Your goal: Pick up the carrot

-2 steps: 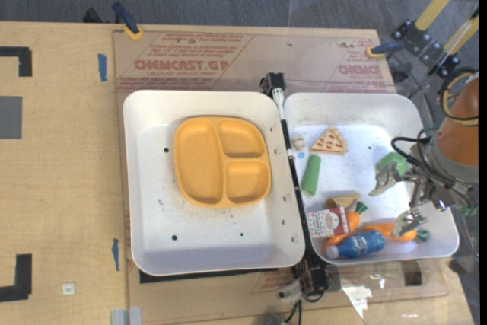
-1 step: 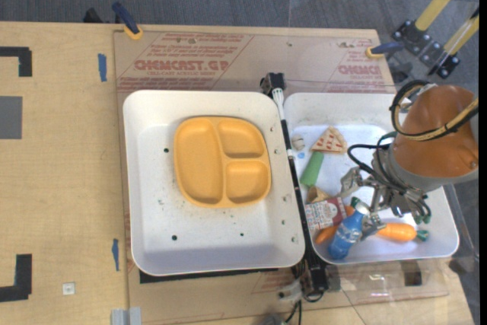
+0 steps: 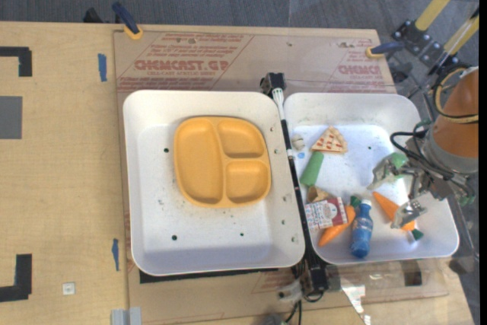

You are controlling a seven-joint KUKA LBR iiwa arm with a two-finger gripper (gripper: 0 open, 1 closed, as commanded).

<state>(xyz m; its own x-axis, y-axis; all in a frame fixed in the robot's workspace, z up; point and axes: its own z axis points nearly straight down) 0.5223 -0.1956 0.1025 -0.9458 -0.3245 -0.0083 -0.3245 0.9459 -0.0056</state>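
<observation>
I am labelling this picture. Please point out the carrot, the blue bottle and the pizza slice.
carrot [image 3: 332, 234]: camera view, middle of its orange body.
blue bottle [image 3: 361, 234]: camera view, its body.
pizza slice [image 3: 329, 141]: camera view, its centre.

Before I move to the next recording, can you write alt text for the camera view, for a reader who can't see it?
A grey robot arm's gripper reaches from the right into the right bin, low over an orange carrot. That bin also holds a pizza slice, a blue bottle and other toy food. The left bin holds a yellow divided plate.
</observation>
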